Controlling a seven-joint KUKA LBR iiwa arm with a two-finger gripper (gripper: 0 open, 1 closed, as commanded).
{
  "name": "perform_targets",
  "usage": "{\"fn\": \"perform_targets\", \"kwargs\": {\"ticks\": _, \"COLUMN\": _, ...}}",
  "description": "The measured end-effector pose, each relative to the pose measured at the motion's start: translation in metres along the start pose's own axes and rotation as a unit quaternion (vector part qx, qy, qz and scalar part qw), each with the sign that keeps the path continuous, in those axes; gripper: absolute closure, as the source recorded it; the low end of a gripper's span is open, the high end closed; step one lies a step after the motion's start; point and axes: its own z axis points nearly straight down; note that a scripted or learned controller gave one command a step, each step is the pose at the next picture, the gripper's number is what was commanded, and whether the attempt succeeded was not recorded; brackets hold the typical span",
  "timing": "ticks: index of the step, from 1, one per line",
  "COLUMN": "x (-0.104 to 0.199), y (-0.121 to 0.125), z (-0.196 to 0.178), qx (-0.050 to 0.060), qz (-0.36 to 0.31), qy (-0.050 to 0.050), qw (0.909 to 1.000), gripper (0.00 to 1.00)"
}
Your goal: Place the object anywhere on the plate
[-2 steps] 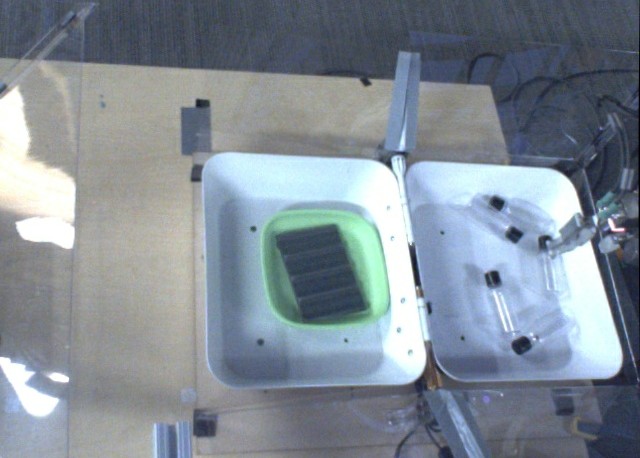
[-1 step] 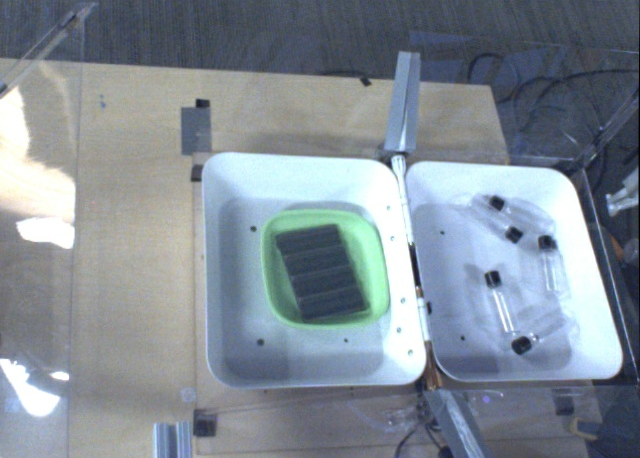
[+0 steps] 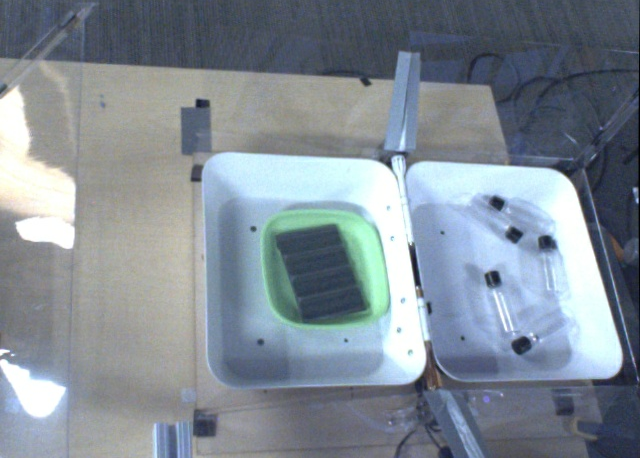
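Plate (image 3: 269, 268), green, sits at the middle of the left bin (image 3: 230, 246). A dark ribbed block (image 3: 320, 273) lies flat on it, turned slightly askew, inside the rim. Clear vials (image 3: 503, 311) with black caps lie scattered in the right bin (image 3: 450, 276), some toward its far edge, others toward its near edge, well apart from the plate.

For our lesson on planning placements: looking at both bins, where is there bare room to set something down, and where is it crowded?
Left bin: a bare white floor strip rings the green plate, widest on its left and in front. A dark ridged block covers most of the plate, leaving only its rim. Right bin: clear black-capped vials crowd the middle and right; its near-left corner beside the divider stays bare.
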Motion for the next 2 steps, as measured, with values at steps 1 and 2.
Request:
{"fn": "perform_targets", "kwargs": {"ticks": 1, "x": 0.053, "y": -0.003, "z": 0.074, "qx": 0.007, "qz": -0.084, "qy": 0.005, "qw": 0.9964, "gripper": 1.0}}
{"fn": "perform_targets", "kwargs": {"ticks": 2, "x": 0.114, "y": -0.006, "z": 0.233, "qx": 0.009, "qz": -0.105, "qy": 0.007, "qw": 0.9944, "gripper": 1.0}}
